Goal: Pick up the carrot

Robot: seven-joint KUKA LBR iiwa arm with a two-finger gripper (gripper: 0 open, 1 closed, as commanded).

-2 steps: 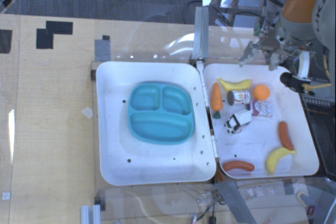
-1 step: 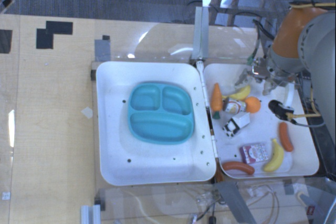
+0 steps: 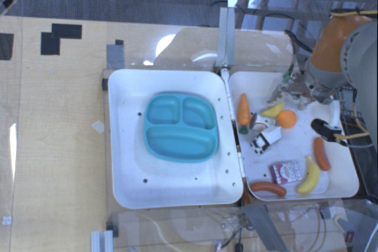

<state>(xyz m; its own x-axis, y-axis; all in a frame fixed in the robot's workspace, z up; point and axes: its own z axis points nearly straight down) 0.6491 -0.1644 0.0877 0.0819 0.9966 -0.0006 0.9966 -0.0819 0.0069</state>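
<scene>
Whether the claw (image 3: 293, 93) is clenched or released I cannot tell, so it should descend squarely over the carrot (image 3: 243, 110), gripping across its narrow width.

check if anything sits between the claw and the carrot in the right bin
Yes, loosely. The carrot lies by the bin's left wall; the claw hangs near the bin's upper right. A yellow piece and an orange ball sit just below the line between them.

- Reaches in from the right, grey arm (image 3: 360, 62) bent, orange band above the wrist.
- Gripper (image 3: 293, 93) hangs low at the upper right, pointing left and down.
</scene>
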